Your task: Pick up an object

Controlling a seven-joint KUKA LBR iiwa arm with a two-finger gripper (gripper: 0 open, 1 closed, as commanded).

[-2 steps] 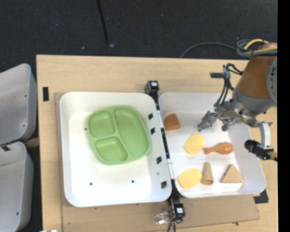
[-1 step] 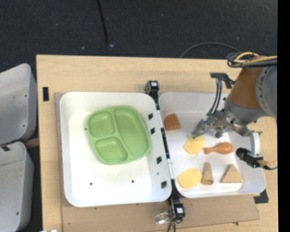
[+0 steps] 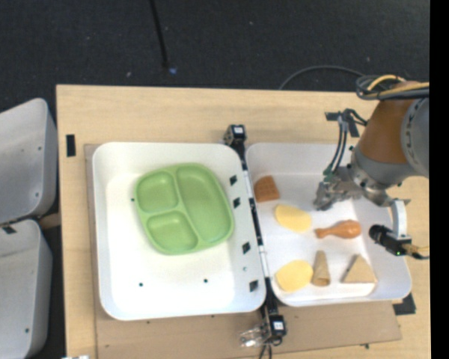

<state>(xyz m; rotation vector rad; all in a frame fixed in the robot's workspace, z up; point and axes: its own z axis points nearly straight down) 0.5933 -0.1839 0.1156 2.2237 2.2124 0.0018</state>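
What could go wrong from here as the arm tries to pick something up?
The gripper sits low in the right bin, between the upper yellow piece and the chicken leg, so it may nudge one aside instead of catching it. The leg is rounded and narrow at one end and could slip out. The food pieces lie close together, so a miss could push one against its neighbours.

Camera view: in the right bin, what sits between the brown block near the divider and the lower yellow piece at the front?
In the camera view, another yellow piece lies between the brown block and the lower yellow piece, with bare white bin floor on either side of it.
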